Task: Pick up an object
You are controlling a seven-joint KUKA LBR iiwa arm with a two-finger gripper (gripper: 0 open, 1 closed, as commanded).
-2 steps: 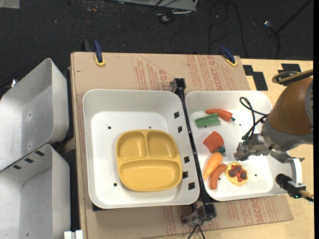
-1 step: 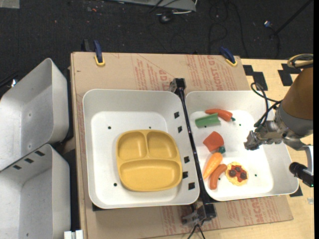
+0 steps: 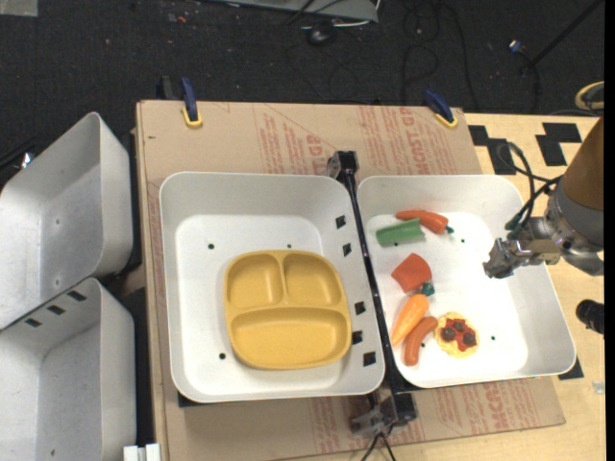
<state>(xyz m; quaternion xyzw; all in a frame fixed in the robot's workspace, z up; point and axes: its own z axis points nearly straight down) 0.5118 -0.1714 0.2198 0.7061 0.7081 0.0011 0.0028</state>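
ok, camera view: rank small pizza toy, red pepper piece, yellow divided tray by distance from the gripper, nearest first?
From the gripper at the right bin's right side:
1. Small round pizza toy, right bin, front.
2. Red pepper piece, right bin, middle-left.
3. Yellow divided plastic tray, left bin.

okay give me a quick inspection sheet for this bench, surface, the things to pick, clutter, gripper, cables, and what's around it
Surface: brown board bearing two white bins, left bin and right bin, side by side.
Job's things: in the right bin, green pepper, red chili, red wedge, carrot, sausage, small pizza.
Clutter: yellow divided plate in the left bin.
Gripper: gripper over the right bin's right side, holding nothing seen.
Cables: black cables on the floor behind.
Surroundings: two more white bins at left; dark floor.
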